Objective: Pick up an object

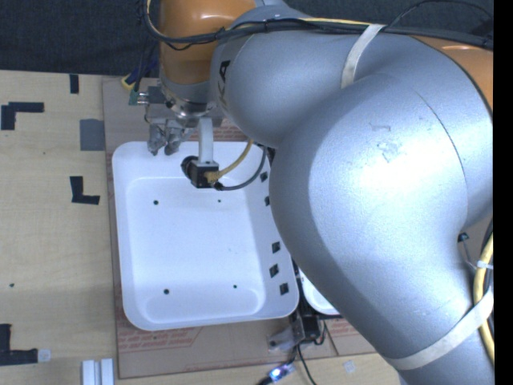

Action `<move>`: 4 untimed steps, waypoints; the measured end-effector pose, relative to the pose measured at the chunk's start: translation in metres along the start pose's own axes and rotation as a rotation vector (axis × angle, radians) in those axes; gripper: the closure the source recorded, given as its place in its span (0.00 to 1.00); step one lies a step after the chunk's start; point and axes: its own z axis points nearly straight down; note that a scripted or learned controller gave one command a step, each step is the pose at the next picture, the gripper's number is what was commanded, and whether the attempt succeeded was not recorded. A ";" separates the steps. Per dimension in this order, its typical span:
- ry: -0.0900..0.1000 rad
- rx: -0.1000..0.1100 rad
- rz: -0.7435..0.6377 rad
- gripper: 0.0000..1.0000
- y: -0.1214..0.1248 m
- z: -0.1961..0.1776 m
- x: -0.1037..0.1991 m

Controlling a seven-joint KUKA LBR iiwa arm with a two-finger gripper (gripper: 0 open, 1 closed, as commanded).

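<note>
- One pincer (163,144) hung at the end of the grey arm (361,175), under the orange band (196,22). It was too small and dim to tell whether it was open or closed, or whether it gripped anything.
- Just below it ran the far rim of the left bin (120,239), so it stood over the bin's far left corner, not its middle.
- Just beside it, toward the arm, a white post with a black fitting (202,169) reached down into the same bin, with a yellowish cable (236,163) looping off from it.
- Further below the pincer, the bin floor lay plain white with a few dark dots.
- Where the object to pick lay, I could not tell. The arm's bulk covered most of the right bin (319,301), well off from the pincer.
- Beyond the bins on the pincer's far side, the bench (48,239) carried black tape marks (80,191).
- Judgement: the step in hand was still the search and approach. To do it well, the pincer would need to settle on a target first, move clear of the rim, centre over the object and descend straight, closing only once the object sat between its tips.
</note>
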 end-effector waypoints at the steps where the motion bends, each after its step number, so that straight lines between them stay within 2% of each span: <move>1: 0.004 -0.018 0.004 1.00 0.002 -0.135 -0.036; 2: -0.001 0.007 -0.002 1.00 -0.062 -0.047 0.001; 3: 0.002 -0.009 0.002 1.00 0.003 -0.067 -0.002; 4: 0.008 -0.023 0.000 1.00 -0.006 -0.265 -0.002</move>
